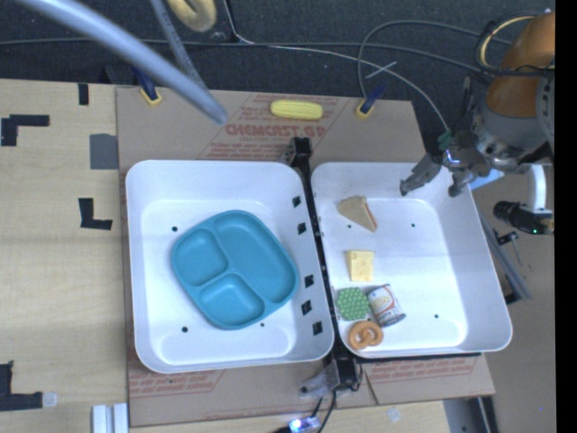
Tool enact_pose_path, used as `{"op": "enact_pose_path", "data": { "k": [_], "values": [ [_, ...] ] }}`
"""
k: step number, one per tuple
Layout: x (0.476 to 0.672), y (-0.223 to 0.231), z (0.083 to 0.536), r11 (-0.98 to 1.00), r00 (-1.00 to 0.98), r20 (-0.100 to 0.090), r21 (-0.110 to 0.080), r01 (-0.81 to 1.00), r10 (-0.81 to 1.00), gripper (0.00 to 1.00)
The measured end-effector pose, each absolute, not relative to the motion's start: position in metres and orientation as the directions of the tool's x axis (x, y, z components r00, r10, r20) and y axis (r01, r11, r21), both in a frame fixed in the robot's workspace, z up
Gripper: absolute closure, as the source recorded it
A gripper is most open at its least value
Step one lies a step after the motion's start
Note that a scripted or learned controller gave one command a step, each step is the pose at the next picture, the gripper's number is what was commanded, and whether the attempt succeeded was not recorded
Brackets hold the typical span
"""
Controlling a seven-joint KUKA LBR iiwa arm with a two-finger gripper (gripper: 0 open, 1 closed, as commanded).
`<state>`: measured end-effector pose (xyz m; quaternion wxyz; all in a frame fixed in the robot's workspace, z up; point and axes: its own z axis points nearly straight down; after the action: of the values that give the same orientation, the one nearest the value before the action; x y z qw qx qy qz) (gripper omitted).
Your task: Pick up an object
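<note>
Inside left bin [144,242], blue tray [233,267]

I operate in a robotics laboratory test cell, not a home or shop. Evidence follows. My bench [54,242] is plain light wood marked with black tape pieces [88,213]. A cardboard sheet [261,129] lies on it, fixed at the far edge by clamps [149,93]. Two shallow white bins [144,188] sit side by side on the sheet, joined by black clips [300,152]. Loose cables [397,43] run across the dark floor covering [361,7] behind. The contents are toy items: a blue divided tray [234,269] and play-food pieces [361,265].
</note>
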<state>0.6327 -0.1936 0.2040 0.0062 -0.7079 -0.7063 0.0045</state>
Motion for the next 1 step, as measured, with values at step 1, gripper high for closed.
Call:
{"op": "enact_pose_path", "data": {
  "k": [1],
  "values": [
    [0.6359,-0.1932,0.2128,0.001,-0.001,0.000,-0.001,1.000,1.000,0.00]
  ]
}}
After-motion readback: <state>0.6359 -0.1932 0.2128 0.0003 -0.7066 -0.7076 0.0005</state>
